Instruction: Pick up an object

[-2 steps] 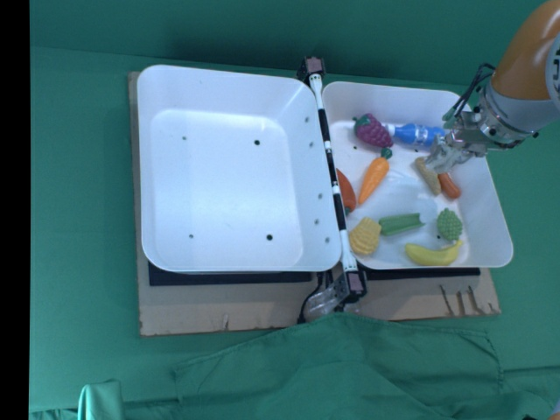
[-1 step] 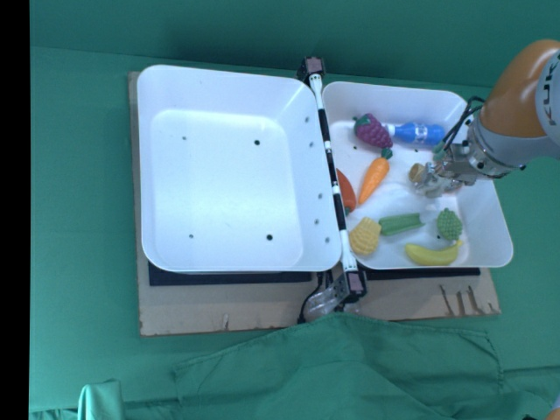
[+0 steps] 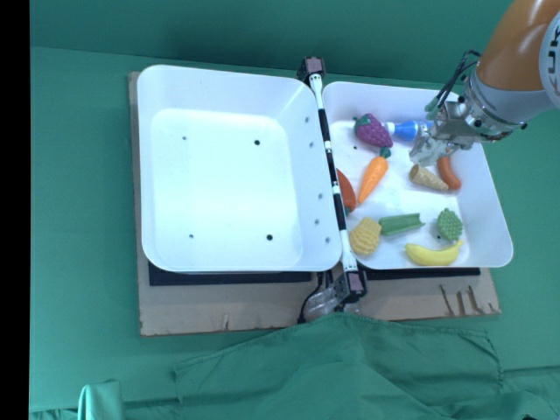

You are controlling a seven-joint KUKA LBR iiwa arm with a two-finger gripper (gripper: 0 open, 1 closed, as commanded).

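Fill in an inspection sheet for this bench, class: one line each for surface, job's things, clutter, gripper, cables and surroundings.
Surface: green cloth over the bench, cardboard sheet under two white bins.
Job's things: right bin holds purple grapes, carrot, corn, banana, green vegetable, green round fruit, a blue-and-white item and other toy foods.
Clutter: nothing seen in the left bin.
Gripper: gripper low over the right bin's far side, beside the blue-and-white item.
Cables: dark cables along the wrist.
Surroundings: crumpled green fabric at the near edge.
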